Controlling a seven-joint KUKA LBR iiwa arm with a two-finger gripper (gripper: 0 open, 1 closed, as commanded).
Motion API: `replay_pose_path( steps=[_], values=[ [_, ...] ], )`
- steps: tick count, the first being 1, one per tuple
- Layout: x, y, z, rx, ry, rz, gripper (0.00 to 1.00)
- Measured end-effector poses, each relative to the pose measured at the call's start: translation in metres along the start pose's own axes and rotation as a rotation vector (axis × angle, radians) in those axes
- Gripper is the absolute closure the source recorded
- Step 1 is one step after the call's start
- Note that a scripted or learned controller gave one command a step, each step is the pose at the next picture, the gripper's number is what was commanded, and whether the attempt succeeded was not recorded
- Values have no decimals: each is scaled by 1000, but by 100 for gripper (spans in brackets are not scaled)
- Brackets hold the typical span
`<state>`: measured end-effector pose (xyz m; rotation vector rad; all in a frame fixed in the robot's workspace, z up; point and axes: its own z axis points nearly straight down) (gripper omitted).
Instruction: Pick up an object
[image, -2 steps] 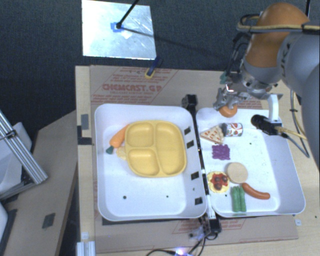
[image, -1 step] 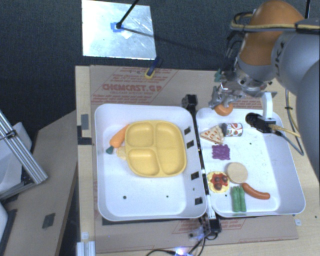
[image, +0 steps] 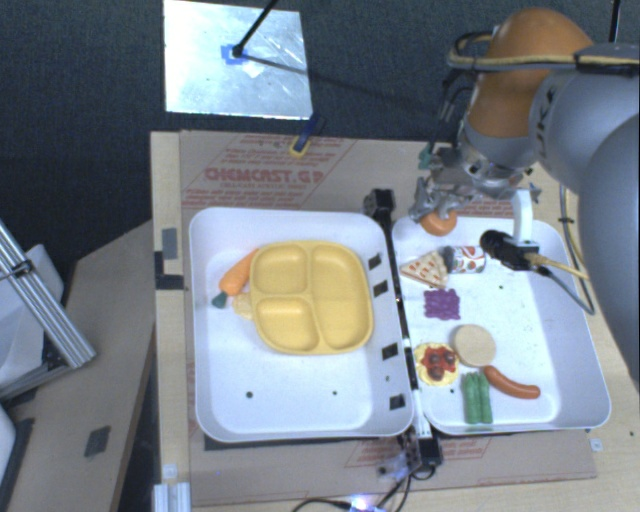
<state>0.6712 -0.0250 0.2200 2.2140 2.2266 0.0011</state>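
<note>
At the far left corner of the right-hand shallow white bin (image: 590, 400), the grey two-finger gripper (image: 437, 207) grips a small round orange toy (image: 439, 222) between closed-in fingers, and should lift straight up slowly.

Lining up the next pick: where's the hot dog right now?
The hot dog lies in the right bin, near its front edge, just right of the green beans and below the round tan cracker.

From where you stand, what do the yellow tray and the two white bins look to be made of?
The yellow tray looks like moulded plastic: even matte colour, rounded compartments. The white bins seem thin formed plastic, smooth with a faint sheen, though coated material can't be ruled out.
</note>
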Motion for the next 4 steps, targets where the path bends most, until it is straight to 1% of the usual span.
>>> replay_pose_path(
  steps=[1, 2, 3, 4],
  values=[
    [-1, -12, -7, 0, 0, 5, 100],
    [-6, -1, -15, -2, 1, 3, 100],
    [-6, -1, -14, -1, 0, 3, 100],
    [-1, -4, 3, 0, 0, 2, 100]
  ],
)
